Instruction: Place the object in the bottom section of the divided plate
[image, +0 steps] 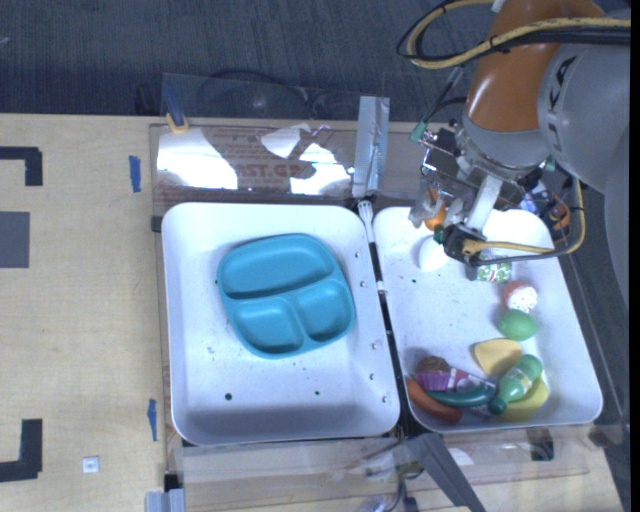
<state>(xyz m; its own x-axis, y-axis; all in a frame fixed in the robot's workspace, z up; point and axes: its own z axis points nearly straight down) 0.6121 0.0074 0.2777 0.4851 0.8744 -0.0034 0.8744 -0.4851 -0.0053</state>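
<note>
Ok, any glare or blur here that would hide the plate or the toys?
Camera view: hard glare on the clear panel behind the left bin; a blown-out white patch at the right bin's far end; the blue divided plate is evenly lit and sharp; the toy pile in the near corner is soft but readable.
</note>
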